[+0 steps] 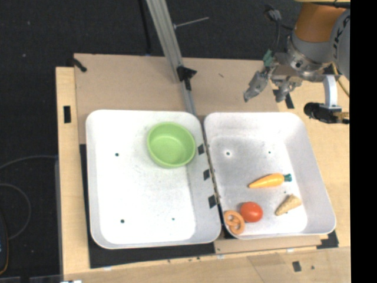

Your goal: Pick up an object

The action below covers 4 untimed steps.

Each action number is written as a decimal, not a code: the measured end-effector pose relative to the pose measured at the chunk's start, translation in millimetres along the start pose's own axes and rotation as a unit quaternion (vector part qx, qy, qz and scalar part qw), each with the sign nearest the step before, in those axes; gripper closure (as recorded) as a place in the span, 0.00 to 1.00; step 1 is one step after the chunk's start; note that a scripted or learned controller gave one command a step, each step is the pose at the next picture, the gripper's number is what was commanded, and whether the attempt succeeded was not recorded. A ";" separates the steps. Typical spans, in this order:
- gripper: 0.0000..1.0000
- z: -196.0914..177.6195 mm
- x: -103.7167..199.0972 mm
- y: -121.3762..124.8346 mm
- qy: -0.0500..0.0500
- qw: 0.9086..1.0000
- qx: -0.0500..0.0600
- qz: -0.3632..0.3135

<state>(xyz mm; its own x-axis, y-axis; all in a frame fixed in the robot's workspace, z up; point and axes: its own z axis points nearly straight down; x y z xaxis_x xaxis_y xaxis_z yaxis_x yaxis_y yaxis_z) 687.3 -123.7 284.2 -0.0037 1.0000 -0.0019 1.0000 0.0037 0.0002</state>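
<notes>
Now we count four small toys low in the right bin (306, 158): a carrot (268, 181), a tomato (251, 211), a pretzel (234, 221) and a tan wedge (288, 204). We judge the carrot light, rigid and slick, best pinched across its middle. Largest nearby, the green bowl (171, 145) sits well apart in the left bin (118, 217). Our claw (268, 87) hangs open and empty over the counter (129, 81) beyond the bins.
</notes>
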 end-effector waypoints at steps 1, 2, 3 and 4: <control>0.00 -0.1 -0.5 -0.1 -0.001 1.000 0.000 0.000; 0.00 57.3 2.9 -8.8 0.000 1.000 0.002 0.001; 0.00 116.8 2.5 -12.6 0.000 1.000 0.001 0.003; 0.00 163.0 3.9 -21.4 0.000 1.000 0.002 0.003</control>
<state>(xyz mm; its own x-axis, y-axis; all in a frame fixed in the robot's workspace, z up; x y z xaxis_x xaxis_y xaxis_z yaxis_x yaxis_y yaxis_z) 665.9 -120.2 121.2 0.0023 1.0000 -0.0025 1.0000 -0.0023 -0.0042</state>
